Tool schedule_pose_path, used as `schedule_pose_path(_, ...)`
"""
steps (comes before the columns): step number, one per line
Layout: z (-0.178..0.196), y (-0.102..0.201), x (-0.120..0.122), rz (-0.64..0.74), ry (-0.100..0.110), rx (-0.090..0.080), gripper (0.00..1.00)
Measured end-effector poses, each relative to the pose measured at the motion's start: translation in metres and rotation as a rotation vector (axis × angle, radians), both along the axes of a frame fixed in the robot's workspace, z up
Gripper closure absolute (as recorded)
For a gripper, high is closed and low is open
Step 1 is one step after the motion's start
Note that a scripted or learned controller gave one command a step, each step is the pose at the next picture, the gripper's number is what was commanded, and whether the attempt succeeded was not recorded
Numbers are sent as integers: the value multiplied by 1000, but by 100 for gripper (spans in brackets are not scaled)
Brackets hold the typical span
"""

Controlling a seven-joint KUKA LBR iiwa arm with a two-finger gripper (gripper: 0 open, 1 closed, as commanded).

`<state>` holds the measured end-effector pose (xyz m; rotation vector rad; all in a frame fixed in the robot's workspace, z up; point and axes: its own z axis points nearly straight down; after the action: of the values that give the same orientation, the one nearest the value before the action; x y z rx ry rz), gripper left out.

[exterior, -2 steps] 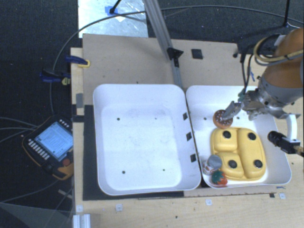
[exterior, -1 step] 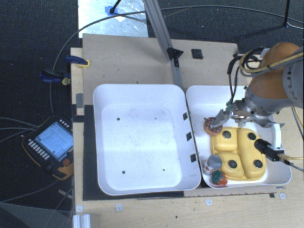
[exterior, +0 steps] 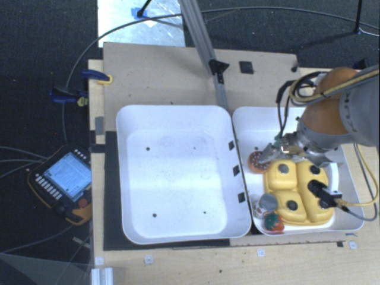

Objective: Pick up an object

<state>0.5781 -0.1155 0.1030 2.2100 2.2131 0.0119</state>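
Lying in the right bin [exterior: 244,129], the candidate objects cluster at its near-left corner, directly beneath and beside the gripper [exterior: 297,189]. A round brown-and-white item [exterior: 256,162] sits just left of the gripper housing, apart from it. A small grey cylindrical piece [exterior: 267,202] rests at the housing's lower-left edge, and a small object in red and green [exterior: 272,220] lies just below that, against the bin's front wall. What these items are exactly cannot be told at this resolution.

The gripper's yellow housing faces the camera and covers the fingers, so whether the jaws are spread or pressed together cannot be determined. No object is visible between them.

Above the housing, the arm's wrist section, with orange band [exterior: 329,108] and grey body, extends toward the right side of the view, with black and yellow cabling looped around it.

Left of the gripper, the left bin [exterior: 127,177] adjoins the right bin. Both stand on the bench [exterior: 154,76]. A handheld pendant [exterior: 62,180] lies on the floor, well apart, at far left.
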Motion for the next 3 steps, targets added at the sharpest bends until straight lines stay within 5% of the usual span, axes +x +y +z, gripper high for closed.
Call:
schedule_pose_path(1, 13, 7, 5, 5, -15, 9, 100)
schedule_pose_path(2, 58, 11, 0, 3, 12, 4, 100)
schedule_pose_path(3, 120, 16, 6, 5, 10, 4, 100)
